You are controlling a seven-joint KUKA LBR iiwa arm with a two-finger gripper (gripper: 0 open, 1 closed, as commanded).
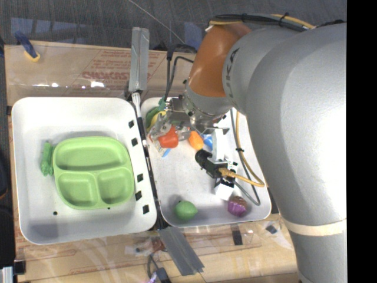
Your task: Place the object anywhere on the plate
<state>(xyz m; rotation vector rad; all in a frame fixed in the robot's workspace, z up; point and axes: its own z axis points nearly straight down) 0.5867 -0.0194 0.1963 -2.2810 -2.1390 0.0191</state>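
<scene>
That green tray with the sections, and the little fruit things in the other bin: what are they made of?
The green plate looks like moulded plastic: one even colour, soft rounded dividers, a dull sheen. The green fruit and purple fruit seem to be toy food, probably plastic or rubber, smooth and evenly coloured. The white bins look like thin glossy plastic, though that is a guess.

A robotics lab: a grey industrial arm (294, 99) with exposed cabling reaches over two white bins (23, 158) on a wooden surface (76, 69) (printed lettering visible), where toy food lies loose and grey carpet lies beyond.
</scene>
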